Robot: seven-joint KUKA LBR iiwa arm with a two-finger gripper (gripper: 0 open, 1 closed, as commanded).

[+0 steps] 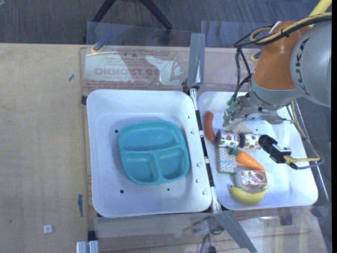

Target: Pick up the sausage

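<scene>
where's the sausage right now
The sausage lies in the right bin, against its left wall, just left of the gripper and above the small cartons.

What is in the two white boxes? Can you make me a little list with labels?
left bin: teal divided plate
right bin: sausage, carrot, banana, small cartons
sausage: lies by the bin's left wall, apart from the other food
gripper: above the right bin's top part, just right of the sausage
fingers: too hidden to tell
sausage picked up: not yet
</scene>
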